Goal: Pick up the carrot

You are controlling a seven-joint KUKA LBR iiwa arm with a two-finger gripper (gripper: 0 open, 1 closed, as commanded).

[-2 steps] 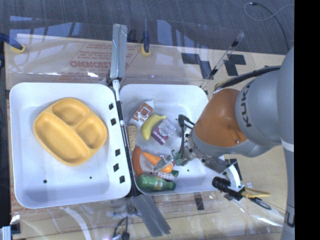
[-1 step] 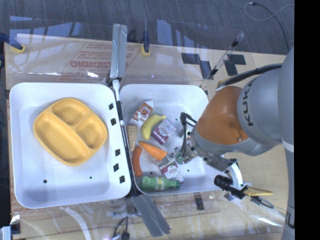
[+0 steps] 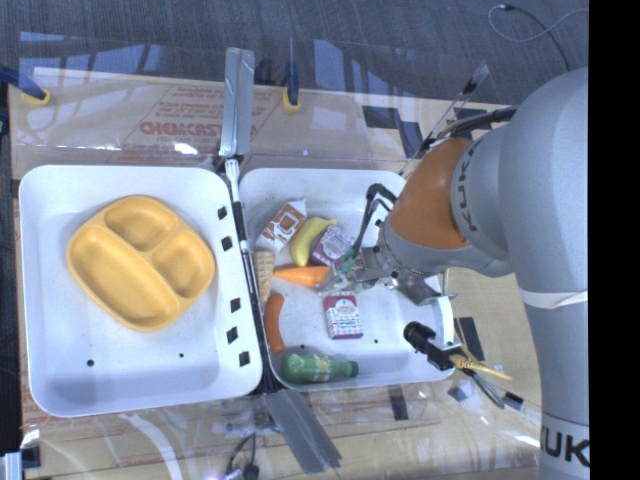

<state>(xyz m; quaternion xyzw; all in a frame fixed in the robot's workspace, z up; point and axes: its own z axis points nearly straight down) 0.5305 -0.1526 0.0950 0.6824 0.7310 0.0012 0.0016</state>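
Observation:
The carrot (image 3: pixel 300 276), small and orange, lies flat near the middle of the right bin (image 3: pixel 395 183), with its tip pointing left. My gripper (image 3: pixel 352 270) is low in that bin, just right of the carrot's thick end and close to or touching it. The grey arm with its orange band (image 3: pixel 432 208) reaches in from the right and hides the bin's right part.
Around the carrot lie a banana (image 3: pixel 310 238), a snack packet (image 3: pixel 284 225), a pink wrapped item (image 3: pixel 333 244), a red-and-white carton (image 3: pixel 342 316), a sausage (image 3: pixel 274 322) and a green bottle (image 3: pixel 318 368). A yellow divided plate (image 3: pixel 140 260) sits in the left bin (image 3: pixel 50 368).

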